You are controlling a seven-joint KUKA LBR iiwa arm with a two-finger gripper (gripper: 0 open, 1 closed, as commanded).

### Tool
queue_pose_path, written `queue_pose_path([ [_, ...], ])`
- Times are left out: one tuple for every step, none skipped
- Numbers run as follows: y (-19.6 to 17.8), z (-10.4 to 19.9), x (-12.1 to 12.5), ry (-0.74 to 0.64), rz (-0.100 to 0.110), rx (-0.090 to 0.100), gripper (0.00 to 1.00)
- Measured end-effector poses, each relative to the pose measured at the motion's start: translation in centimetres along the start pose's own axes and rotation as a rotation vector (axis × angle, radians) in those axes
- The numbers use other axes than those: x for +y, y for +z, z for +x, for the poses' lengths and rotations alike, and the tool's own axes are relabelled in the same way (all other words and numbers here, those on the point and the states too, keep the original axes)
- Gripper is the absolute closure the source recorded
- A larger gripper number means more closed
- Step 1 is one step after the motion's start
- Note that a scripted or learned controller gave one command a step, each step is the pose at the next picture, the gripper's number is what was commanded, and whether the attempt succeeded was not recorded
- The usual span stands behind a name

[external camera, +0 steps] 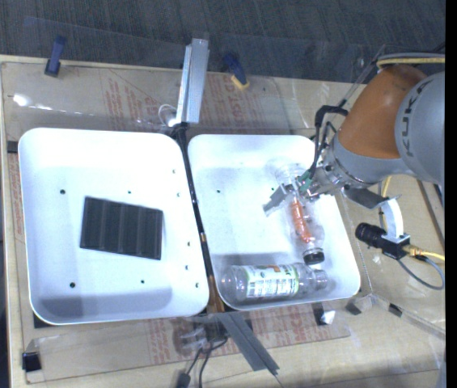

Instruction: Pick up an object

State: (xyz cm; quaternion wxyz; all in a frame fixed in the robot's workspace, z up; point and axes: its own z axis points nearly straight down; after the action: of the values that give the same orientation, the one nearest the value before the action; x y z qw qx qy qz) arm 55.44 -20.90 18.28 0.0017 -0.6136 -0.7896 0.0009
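Note:
My gripper [286,192] hangs low over the upper middle of the right bin [212,217], with the arm reaching in from the right. Just below it lies a small clear bottle [303,226] with orange contents and a black cap, pointing toward the bin's near right corner. The bottle's upper end sits right at the gripper, and I cannot make out whether they touch. A larger clear plastic bottle [272,282] with a printed label lies on its side along the near wall of the right bin. In the left bin [42,168] a black ribbed rectangular pad [122,228] lies flat.
A metal bar [191,83] stands behind the seam between the bins. Blue clips [54,56] hold the sheet at the bench's far edge. The right bin's left half is bare white floor.

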Motion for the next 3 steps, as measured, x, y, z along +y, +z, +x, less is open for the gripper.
queue_pose_path([
  [1.7,-0.3,0.9,-0.017,0.001,0.001,0.00],
  [0.7,0.0,-0.1,-0.045,0.001,0.003,0.00],
  [1.1,-0.2,0.9,-0.110,-0.004,-0.003,0.00],
])
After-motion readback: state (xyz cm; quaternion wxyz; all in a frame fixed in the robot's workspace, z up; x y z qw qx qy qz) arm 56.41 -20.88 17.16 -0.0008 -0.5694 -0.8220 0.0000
